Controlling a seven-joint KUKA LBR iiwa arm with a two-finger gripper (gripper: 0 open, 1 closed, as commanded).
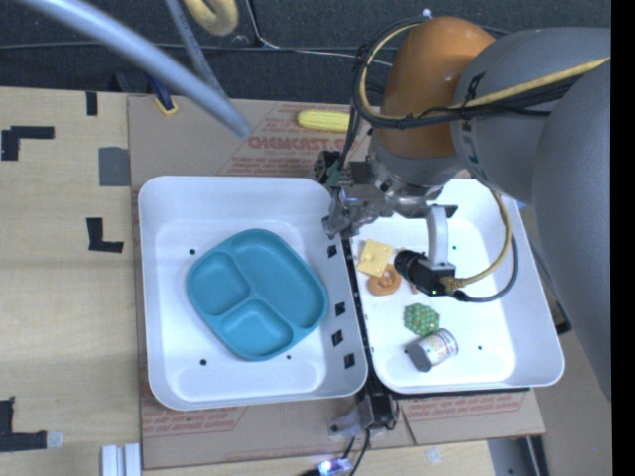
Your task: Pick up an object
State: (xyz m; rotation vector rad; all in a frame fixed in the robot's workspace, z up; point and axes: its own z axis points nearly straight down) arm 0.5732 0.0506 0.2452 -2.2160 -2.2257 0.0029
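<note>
My gripper [338, 216] hangs below the orange wrist band, over the top left corner of the right bin [531, 360], close to the wall shared by the two bins. Just below it in the right bin lie a yellow cheese-like wedge [375, 258] and an orange-brown ring [385, 285]. Further toward the front are a green bumpy ball [421, 317] and a small can [434, 348] on its side. A blue divided plate [256, 293] lies in the left bin [159, 216]. The gripper's body hides what is under it.
A yellow corn-like object [322, 120] lies on the cardboard behind the bins. A black cable unit [419, 271] hangs off the arm beside the ring. The big grey arm [556, 117] covers the right bin's far side.
</note>
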